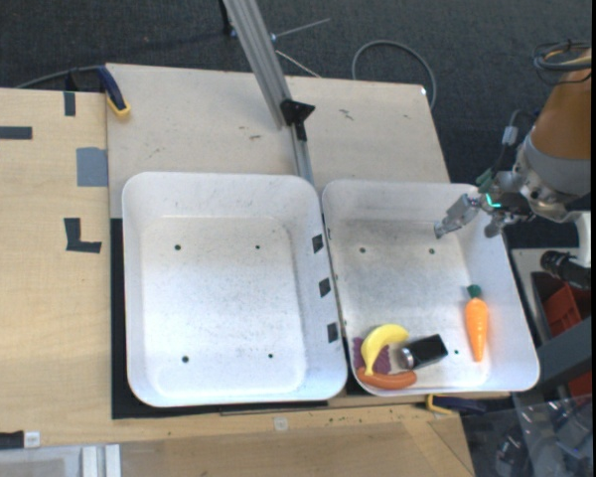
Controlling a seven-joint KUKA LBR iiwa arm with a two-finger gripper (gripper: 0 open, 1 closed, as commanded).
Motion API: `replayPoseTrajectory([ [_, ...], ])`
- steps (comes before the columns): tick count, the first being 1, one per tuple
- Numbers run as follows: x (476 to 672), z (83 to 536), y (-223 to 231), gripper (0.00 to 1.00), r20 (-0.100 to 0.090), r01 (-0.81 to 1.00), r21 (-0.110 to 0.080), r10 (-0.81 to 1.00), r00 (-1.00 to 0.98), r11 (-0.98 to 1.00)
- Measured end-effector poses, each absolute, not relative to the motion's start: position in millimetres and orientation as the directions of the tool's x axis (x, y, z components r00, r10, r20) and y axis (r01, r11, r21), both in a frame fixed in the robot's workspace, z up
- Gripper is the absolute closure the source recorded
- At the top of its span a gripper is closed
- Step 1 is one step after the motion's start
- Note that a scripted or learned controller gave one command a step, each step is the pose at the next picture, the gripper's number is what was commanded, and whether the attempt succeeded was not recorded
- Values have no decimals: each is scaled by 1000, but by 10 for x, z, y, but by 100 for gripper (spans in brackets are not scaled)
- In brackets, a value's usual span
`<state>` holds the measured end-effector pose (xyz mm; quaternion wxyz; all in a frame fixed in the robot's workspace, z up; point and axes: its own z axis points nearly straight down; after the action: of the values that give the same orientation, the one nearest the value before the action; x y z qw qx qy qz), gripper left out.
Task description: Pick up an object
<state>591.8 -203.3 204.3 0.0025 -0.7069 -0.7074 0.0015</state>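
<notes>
Nothing picked yet. Gripper (pixel 469 217) is hovering over the right bin (pixel 397 217) upper area, holding nothing; finger spread is too blurred to tell. Carrot (pixel 476 327) and banana (pixel 382 341) are lying untouched near the front edge.

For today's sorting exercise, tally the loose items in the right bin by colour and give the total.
Orange: 1, the toy carrot
Yellow: 1, the toy banana
Red: 1, a curved red piece
Black: 1, a small black block
Total: 4
</notes>
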Motion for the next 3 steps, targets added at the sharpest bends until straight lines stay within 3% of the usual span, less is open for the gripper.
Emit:
replayPoseTrajectory([
  [1, 5928, 2072, -2034, 0, -1, 1000, -1, 1000, -2, 2],
  [3, 5932, 901, -2066, 0, 1, 1000, -7, 1000, -1, 1],
])
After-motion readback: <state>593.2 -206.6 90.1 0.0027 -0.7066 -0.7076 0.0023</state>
